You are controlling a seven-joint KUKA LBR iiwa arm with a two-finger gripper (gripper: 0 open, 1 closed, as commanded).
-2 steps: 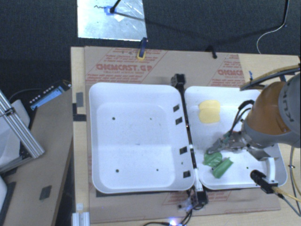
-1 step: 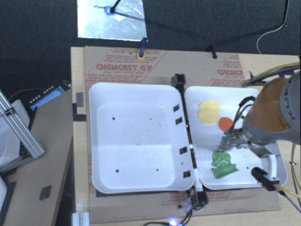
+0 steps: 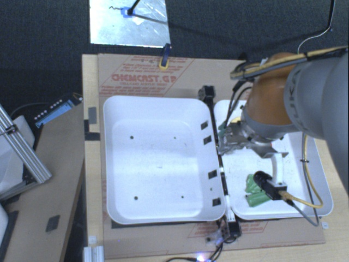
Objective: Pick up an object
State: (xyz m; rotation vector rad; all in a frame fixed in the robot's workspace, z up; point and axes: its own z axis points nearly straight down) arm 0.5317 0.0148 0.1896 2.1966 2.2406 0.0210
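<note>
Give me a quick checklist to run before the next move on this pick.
1. Arm over a bin: ok. The arm hangs above the right bin.
2. Something to pick: ok. Green pieces lie at that bin's near end.
3. Gripper above the pieces: not ok. The gripper seems to sit farther back, by the wall next to the left bin.
4. Thing in the gripper: cannot tell. The arm hides its underside.
5. Pieces reachable: ok, probably. They lie off the bin's walls.

Robotics lab: white bins (image 3: 158,162) on cardboard-topped bench (image 3: 142,76), aluminium framing (image 3: 24,157), dark carpet (image 3: 43,37).
</note>
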